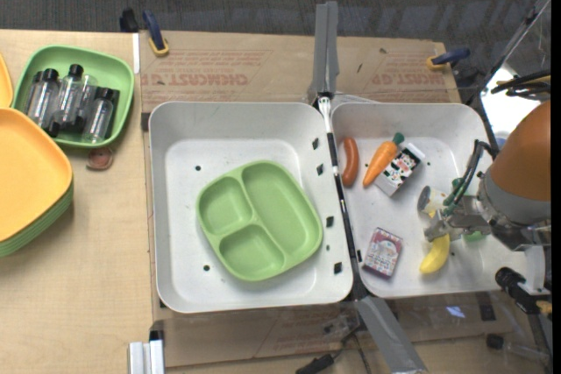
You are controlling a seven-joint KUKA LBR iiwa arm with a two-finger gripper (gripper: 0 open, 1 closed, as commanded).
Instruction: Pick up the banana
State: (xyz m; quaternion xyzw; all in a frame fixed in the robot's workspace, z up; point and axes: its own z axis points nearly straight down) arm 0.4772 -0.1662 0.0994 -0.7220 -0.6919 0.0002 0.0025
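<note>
The banana [435, 257] is small and yellow. It lies near the front right of the right bin [456, 120], tilted a little off upright. My gripper [441, 222] hangs directly over the banana's upper end, touching or nearly touching it. The grey wrist and orange band [530, 162] reach in from the right edge and hide the bin's right wall. The banana rests on the bin floor.
In the right bin lie a red sausage [350, 162], a carrot [380, 163], a small black-and-white carton [402, 171] and a pink box [383, 251] left of the banana. A green divided plate [259, 219] sits in the left bin [175, 188]. Bottles in a green tray [74, 96] and orange plates [31, 188] stand far left.
</note>
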